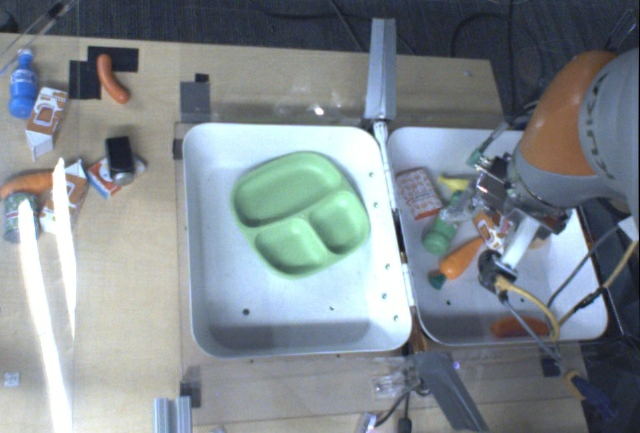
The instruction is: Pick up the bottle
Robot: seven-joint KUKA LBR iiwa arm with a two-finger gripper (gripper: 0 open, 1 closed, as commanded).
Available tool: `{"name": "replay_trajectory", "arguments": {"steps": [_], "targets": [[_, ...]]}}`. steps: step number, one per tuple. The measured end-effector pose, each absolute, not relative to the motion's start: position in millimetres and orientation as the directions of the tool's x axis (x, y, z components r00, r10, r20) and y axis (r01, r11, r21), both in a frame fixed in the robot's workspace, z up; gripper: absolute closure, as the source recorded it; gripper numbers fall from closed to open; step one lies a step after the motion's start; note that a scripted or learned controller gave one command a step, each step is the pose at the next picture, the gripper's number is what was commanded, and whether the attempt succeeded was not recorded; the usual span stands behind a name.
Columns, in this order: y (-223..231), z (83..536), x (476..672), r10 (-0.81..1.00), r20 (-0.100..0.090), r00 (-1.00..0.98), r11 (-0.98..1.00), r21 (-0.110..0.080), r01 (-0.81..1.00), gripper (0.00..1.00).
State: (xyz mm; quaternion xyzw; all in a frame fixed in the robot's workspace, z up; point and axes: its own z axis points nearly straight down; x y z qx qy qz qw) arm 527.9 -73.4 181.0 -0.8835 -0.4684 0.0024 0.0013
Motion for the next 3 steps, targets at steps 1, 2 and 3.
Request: {"name": "replay_trajectory", "arguments": {"steps": [1, 2, 3], "targets": [[-88, 96, 556.9, 0.831, -0.004, 0.556, -0.556, -0.009, 0.831, 0.00], [-87, 104, 557.4, 0.835, -0.006, 0.551, -0.551, -0.013, 0.835, 1.00], [-69, 250, 582.4, 0.901, 0.002, 0.434, -0.434, 0.005, 0.901, 1.00]]}}
